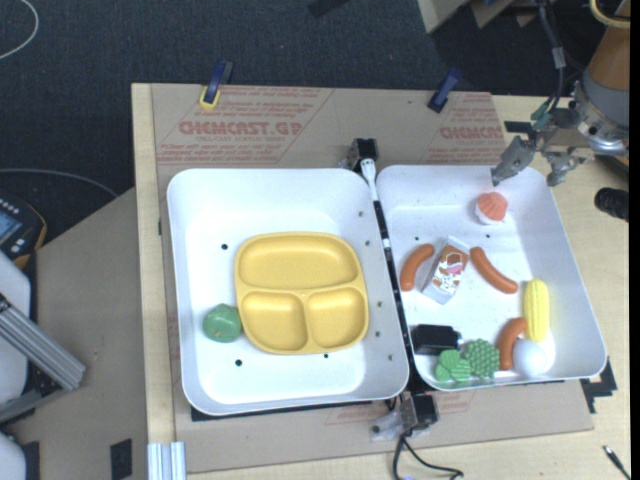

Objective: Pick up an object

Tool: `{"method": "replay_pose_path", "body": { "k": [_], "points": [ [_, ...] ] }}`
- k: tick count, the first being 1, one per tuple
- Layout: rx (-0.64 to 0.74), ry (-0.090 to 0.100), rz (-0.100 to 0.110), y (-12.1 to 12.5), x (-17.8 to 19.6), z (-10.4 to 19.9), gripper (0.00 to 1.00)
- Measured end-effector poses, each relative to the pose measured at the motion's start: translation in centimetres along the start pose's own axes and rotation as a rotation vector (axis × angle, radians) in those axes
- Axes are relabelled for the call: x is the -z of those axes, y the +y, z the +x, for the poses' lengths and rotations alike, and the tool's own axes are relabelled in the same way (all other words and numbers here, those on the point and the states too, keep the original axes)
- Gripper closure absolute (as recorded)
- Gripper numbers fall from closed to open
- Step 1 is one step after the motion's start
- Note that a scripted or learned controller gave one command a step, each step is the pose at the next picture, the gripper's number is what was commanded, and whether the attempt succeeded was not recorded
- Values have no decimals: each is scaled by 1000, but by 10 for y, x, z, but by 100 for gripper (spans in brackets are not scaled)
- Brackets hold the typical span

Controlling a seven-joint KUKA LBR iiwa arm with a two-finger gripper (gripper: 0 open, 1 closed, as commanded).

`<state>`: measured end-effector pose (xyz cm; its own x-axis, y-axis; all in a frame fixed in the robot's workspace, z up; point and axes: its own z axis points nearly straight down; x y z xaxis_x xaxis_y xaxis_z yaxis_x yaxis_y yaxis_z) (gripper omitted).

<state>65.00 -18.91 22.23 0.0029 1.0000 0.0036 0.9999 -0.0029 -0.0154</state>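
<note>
Two white bins, gripper (pixel 531 164) open and empty at upper right.
Yellow tray (pixel 300 291), green ball (pixel 222 323) in left bin (pixel 190 208); pink toy (pixel 491 207) in right bin (pixel 570 268), just below the fingers.

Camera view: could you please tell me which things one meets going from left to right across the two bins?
Green ball → yellow tray → left sausage → small carton → middle sausage → corn cob.
</note>
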Motion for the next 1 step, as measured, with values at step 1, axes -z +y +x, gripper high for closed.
{"method": "replay_pose_path", "body": {
  "k": [1],
  "points": [
    [3, -3, -15, 3, 9, 1, 0]
  ]
}}
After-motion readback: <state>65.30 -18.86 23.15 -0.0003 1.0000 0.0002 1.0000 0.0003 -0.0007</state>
